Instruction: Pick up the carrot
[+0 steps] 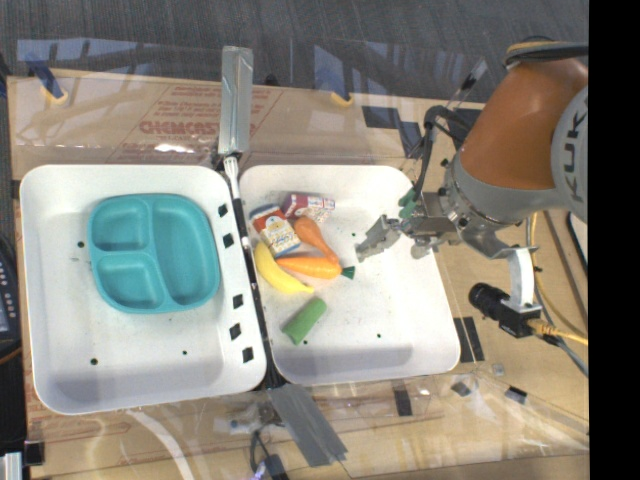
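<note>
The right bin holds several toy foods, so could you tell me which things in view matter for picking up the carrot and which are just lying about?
Belongs to the job:
- carrot, lying in the right bin
- gripper, over that bin, right of the carrot

Just lying about:
- banana
- green piece
- two small packets
- teal divided plate in the left bin

The grey arm, banded in orange above the wrist, is extended in from the right. Its gripper (372, 244) is held low, pointed leftward, with nothing seen between the fingers.
</note>
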